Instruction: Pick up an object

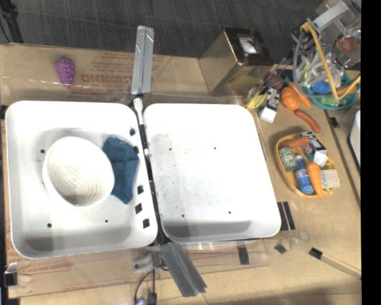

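- Camera view, left bin (25,234): we find the likely pick targets here. A white woven hat (79,170) sits dome-up in the middle, and a blue cloth (122,167) lies crumpled against its right side, touching the brim and reaching toward the wall shared with the other bin.
- Camera view, right bin (260,170): its floor carries only faint specks and a few dark dots.
- Camera view, bench edges: a purple toy (65,70) rests on the cardboard beyond the left bin, well apart from both bins. A small basket of toy food (306,164) stands just right of the right bin, with more clutter at the upper right corner.
- The end effector: we cannot tell whether its fingers are apart or together, and we judge that nothing is held yet.
- The relation that matters: the arm reaches in from the right, so both candidates lie across the whole right bin from it. The cloth is the nearer of the two, its long axis running roughly top to bottom of the frame. We would judge it the easier pinch; the broad hat offers little for two fingers.
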Controlling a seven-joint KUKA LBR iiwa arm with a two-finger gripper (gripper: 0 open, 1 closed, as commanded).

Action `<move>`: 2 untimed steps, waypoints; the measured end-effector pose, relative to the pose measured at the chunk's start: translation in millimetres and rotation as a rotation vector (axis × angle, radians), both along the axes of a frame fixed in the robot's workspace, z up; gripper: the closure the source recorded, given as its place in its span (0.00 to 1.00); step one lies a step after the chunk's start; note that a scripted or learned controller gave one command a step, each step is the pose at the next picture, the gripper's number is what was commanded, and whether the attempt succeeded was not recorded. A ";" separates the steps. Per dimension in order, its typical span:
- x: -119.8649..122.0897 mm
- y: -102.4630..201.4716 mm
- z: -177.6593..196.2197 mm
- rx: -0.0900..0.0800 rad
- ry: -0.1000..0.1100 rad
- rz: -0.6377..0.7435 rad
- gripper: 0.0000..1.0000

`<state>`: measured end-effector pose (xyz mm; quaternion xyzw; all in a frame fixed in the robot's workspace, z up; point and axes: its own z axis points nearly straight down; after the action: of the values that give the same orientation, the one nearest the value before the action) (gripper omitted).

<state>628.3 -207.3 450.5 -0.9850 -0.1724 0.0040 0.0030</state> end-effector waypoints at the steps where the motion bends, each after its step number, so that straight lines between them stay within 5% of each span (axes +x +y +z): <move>1: 12.6 40.1 -8.6 -0.004 -0.004 -0.113 1.00; 2: 6.8 121.7 -45.4 -0.005 -0.005 -0.134 1.00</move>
<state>635.1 -85.6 405.1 -0.9943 -0.1063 0.0016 0.0004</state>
